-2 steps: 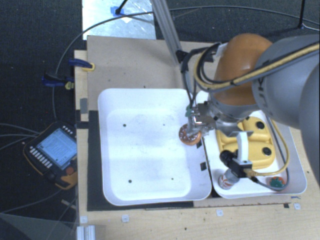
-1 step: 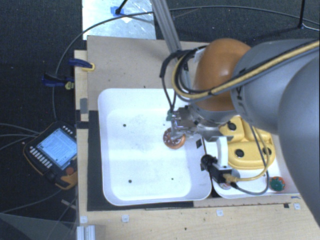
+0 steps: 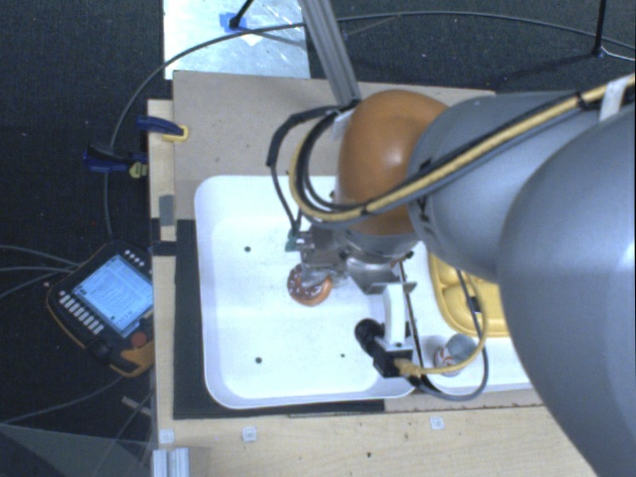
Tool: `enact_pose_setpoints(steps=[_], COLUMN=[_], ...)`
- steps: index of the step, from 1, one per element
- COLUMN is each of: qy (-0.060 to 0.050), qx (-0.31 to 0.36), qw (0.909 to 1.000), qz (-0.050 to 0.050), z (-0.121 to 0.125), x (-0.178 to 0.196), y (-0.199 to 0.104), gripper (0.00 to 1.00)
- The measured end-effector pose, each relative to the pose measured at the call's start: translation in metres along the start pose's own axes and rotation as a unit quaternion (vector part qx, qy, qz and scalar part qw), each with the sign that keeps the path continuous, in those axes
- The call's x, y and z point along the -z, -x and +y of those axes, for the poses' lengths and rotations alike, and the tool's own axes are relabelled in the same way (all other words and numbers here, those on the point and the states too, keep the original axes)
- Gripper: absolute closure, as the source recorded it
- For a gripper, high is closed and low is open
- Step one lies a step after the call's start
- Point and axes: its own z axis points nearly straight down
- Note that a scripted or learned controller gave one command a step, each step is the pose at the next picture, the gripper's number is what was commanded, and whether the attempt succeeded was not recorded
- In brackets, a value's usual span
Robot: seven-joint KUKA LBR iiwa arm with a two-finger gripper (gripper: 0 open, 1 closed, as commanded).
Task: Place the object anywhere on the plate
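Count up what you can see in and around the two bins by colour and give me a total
White: 2, the left bin and the right bin, largely covered by the arm.
Yellow: 1, the plate in the right bin.
Brown: 1, a small round object in the left bin, just under the gripper.
Total: 4.

Arm (image 3: 537,197): broad grey casing, rounded orange band (image 3: 383,152) above the wrist; black and yellow cables (image 3: 318,192) loop alongside; metallic wrist fittings
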Motion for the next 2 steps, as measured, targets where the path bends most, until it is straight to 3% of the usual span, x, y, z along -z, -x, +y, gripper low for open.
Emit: enact_pose_setpoints(steps=[1, 2], qy=[0.0, 0.0], qx=[0.001, -0.002], qw=[1.0, 1.0], qz=[0.0, 0.0], z=[-0.0214, -0.0202], x=[0.002, 0.002], y=[-0.0428, -0.0399], gripper=[1.0, 0.0])
